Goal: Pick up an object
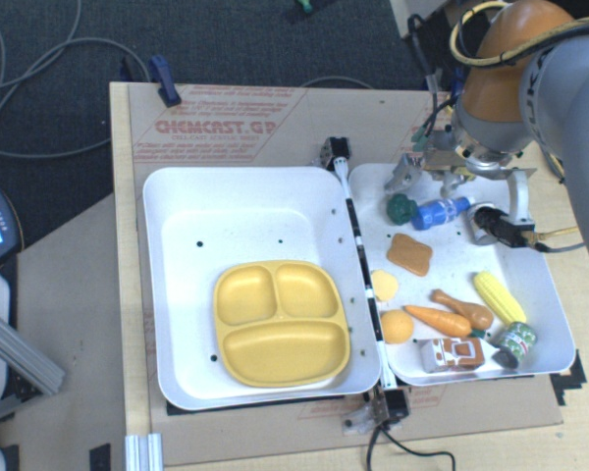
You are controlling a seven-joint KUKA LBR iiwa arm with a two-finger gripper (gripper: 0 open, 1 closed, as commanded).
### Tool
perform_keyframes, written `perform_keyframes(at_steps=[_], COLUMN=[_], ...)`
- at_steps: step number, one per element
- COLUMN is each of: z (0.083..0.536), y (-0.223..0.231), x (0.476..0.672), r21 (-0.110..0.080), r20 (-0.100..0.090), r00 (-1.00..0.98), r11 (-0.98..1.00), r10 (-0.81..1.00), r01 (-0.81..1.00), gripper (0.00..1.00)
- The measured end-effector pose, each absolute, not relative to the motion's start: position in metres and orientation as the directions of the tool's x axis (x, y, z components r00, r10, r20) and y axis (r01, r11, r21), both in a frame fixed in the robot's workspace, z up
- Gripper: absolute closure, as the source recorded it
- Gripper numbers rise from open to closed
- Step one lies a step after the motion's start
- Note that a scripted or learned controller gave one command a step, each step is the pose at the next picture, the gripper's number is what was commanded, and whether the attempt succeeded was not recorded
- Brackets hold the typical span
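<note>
Gripper (434, 170) hangs low over the far end of the right bin (555, 302), and whether it is open or shut cannot be told from this slant, since the wrist and its brackets hide the tips. Nothing shows as held.

Nearest thing to it is the blue bottle (440, 212), lying on its side just below the gripper in the view, toward the camera. Its long axis runs roughly left to right across the bin, tilted a little, with a dark green piece (401, 207) touching or just beside its left end; which of the two cannot be told. To take the bottle, the jaws would probably need to straddle its short width, closing along the near–far direction, after a short shift toward the camera.

Farther down the bin lie the other candidates: a brown block (409, 254), a carrot (451, 319) lying slantwise, a corn cob (499, 298) beside it, an orange half-round (397, 326) and a small carton (456, 354) near the front wall. All sit well apart from the gripper compared with the bottle.

A yellow tray (280, 322) rests in the left bin (177, 214), well away from the arm.
</note>
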State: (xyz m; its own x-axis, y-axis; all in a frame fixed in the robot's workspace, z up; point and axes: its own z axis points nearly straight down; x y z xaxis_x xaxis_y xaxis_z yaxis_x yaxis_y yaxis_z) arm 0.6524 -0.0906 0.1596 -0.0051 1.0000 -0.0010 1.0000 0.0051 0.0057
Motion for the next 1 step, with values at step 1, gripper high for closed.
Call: perform_keyframes(at_steps=[1], z=[0.0845], y=[-0.095], x=[0.659], r21=[0.0], r20=[0.0], r00=[-0.003], r11=[0.003], r10=[1.0], r01=[1.0], gripper=[0.0])
